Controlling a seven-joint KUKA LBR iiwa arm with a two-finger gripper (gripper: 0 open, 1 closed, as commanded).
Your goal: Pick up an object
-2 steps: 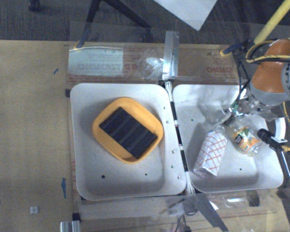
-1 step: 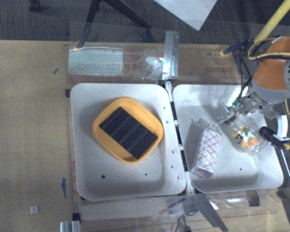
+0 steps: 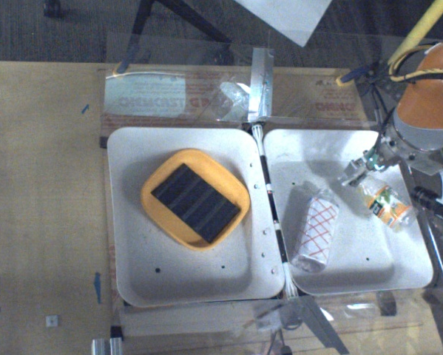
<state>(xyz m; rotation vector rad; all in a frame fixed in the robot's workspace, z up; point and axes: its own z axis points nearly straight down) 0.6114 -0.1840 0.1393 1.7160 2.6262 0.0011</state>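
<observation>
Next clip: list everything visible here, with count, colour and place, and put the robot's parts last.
Bins: two, white, side by side on the bench.
Solar lamp: one, yellow-orange with dark panel, middle of the left bin.
Wrapped cylinder: one, white with red lattice print, right bin, near its left side.
Small packet: one, clear with orange and green, right bin, right side.
Arm: one, grey with orange band, upper right.
Gripper: one, metallic, over the right bin.
</observation>
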